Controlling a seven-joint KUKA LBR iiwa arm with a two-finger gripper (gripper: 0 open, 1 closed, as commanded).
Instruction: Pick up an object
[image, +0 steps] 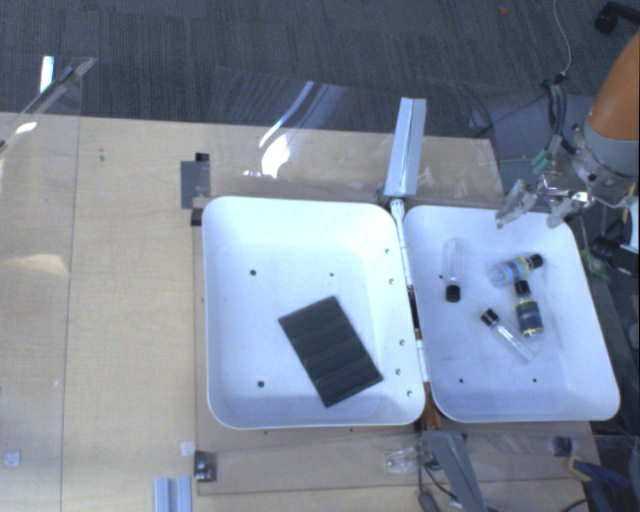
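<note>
pincer (543, 203) over far edge of right bin (590, 400), fingers spread apart, nothing between them, touching nothing I can make out | right bin: clear tube (453, 270), clear vial (503, 334), small bottle (516, 268), dark bottle (527, 311), close together | left bin (230, 300): dark flat pad (329, 350), near centre | desk (100, 300) under both

Legible text, labels, brands, numbers, signs: none. Small vial (516, 268) in the right bin (600, 380): carries a pale label band, print too small to read. Second vial (528, 315) beside it: yellowish label band, likewise unreadable. Dark ribbed slab (330, 350) in the left bin (230, 300): no markings legible. Bench (110, 320): no readable marks.
</note>
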